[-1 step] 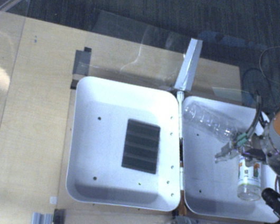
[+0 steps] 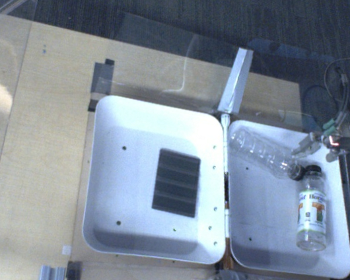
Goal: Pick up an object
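Observation:
In the right bin a clear plastic bottle lies on its side along the far wall. A small clear bottle with a black cap and a printed label lies near the right wall, cap pointing away. A black ribbed rectangular pad lies flat in the middle of the left bin. My gripper hangs at the right bin's far right corner, just above the small bottle's cap and beside the clear bottle's neck. Its fingers stand open with nothing between them.
A metal post rises at the far end of the divide between the two bins. Cables hang behind the arm at the upper right. Transparent panels stand around the bench to the left and back.

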Robot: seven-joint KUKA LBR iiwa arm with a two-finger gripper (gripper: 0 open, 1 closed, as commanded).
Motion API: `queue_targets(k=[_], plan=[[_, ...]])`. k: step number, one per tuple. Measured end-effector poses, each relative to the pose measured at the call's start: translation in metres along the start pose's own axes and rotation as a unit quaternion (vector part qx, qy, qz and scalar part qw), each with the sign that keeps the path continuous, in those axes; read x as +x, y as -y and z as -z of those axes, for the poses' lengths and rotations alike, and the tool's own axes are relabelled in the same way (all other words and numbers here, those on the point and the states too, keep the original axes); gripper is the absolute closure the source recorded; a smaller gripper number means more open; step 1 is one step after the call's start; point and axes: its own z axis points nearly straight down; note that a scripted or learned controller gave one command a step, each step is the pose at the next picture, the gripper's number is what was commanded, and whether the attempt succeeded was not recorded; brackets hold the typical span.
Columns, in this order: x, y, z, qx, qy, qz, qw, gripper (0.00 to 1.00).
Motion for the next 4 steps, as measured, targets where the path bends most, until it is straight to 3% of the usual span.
queue_targets(k=[1,2,3,4], plan=[[-0.030,-0.013,-0.131,-0.013,-0.001,-0.015,0.9998,0.00],[-0.049,-0.050,-0.144,0.039,-0.020,0.102,0.9938,0.00],[-0.049,-0.026,-0.157,0.004,0.000,0.122,0.9925,0.00],[-0.065,-0.046,-0.157,0.028,-0.009,0.207,0.9778,0.00]])
